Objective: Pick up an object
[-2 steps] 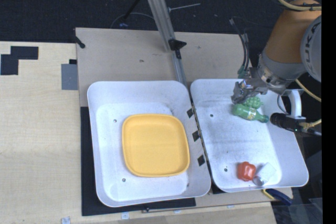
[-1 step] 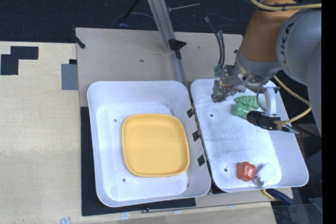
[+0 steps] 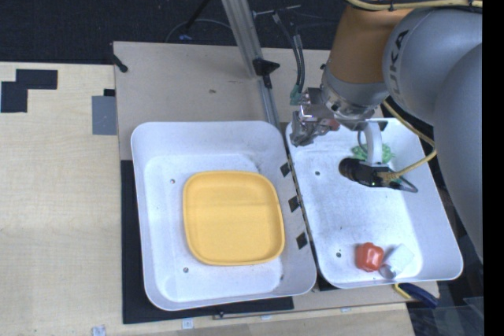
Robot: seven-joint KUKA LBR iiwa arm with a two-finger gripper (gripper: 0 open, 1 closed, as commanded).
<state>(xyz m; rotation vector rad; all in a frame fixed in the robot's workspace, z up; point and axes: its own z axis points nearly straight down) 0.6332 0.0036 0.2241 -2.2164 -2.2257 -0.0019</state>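
Grey arm [image 3: 445, 90] hides right bin's [image 3: 339, 208] far corner, end effector [image 3: 309, 127] near its rim.

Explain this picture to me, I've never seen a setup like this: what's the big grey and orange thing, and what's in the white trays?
One camera fixed above a bench looks down at a slant. The big grey and orange shape is a robot arm reaching in from the right; the metal part at its end is its gripper, poised over the back of the right bin. A square yellow plate lies in the left bin. A small red object lies near the right bin's front, with something pale beside it that I cannot identify. I see nothing held by the gripper.
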